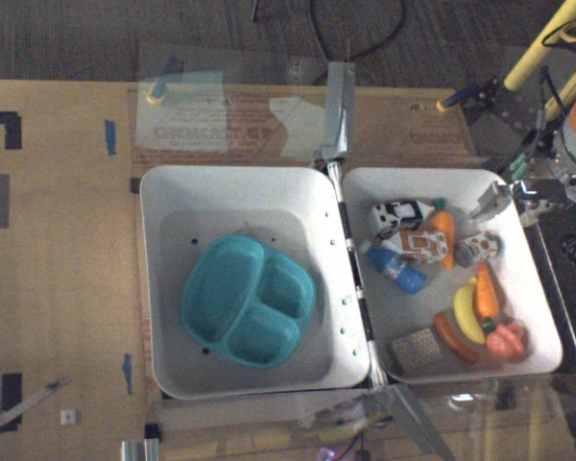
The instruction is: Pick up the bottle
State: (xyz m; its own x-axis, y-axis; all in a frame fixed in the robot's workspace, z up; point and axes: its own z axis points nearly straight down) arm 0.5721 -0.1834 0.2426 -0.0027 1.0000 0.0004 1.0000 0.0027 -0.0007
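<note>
The gripper (502,200) hangs over the top right corner of the right bin (542,301); I cannot tell its fingers' state. Approach step; next it must reach the bottle (396,268).

No lettering could be read with any certainty. The clear plastic sheet (232,121) lying on the cardboard behind the two bins carried a line of large pale letters, but they were too faint and washed out to make out. A similar faint line of print showed on the cardboard (432,134) behind the right bin, equally illegible. The small carton (423,245) in the right bin bore printed artwork in orange and white, its wording too small to tell.
</note>
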